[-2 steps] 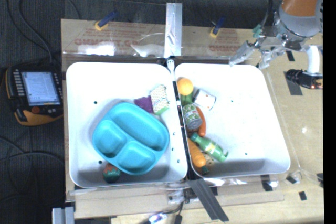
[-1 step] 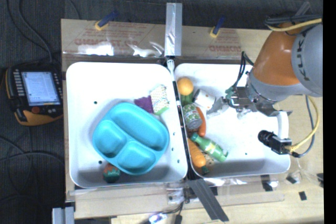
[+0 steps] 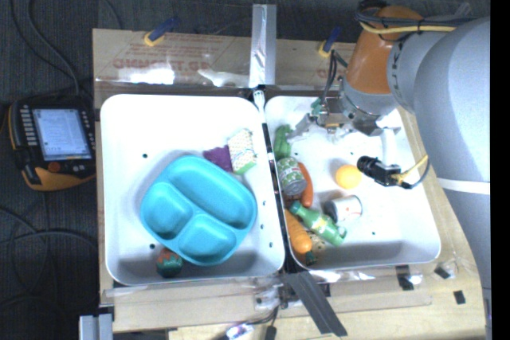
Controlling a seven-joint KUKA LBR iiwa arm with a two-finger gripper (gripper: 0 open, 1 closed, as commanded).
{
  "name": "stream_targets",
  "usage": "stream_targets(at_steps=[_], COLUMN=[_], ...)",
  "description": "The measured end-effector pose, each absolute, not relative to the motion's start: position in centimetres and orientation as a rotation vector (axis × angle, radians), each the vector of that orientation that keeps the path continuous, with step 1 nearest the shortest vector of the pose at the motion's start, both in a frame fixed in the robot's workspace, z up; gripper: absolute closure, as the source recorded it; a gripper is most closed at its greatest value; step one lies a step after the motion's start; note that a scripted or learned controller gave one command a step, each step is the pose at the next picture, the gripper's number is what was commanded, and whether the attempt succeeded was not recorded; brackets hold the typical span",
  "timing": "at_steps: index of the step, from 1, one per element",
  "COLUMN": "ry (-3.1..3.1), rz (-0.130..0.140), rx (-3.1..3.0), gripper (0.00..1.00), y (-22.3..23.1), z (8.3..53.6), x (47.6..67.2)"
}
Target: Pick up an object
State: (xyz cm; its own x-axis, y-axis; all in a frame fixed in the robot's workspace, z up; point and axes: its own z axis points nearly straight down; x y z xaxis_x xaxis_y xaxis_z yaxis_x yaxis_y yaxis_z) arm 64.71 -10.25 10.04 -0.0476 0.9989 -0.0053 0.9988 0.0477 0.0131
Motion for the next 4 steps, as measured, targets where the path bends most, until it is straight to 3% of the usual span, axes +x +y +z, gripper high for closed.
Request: stream_targets(at_steps=[1,2,3,4], ry=[2.501,2.652,2.779,2.795], rz=[-0.003,-0.003,-0.004,-0.008], rx=[1.9,1.679,1.459,1.455], gripper=[0.0,0.0,0.0,0.0], y=[-13.8,-16.2,-19.3,-20.8], z=[18.3,22.1,15.5,9.3], x=[58.0,62.7,66.9,66.6])
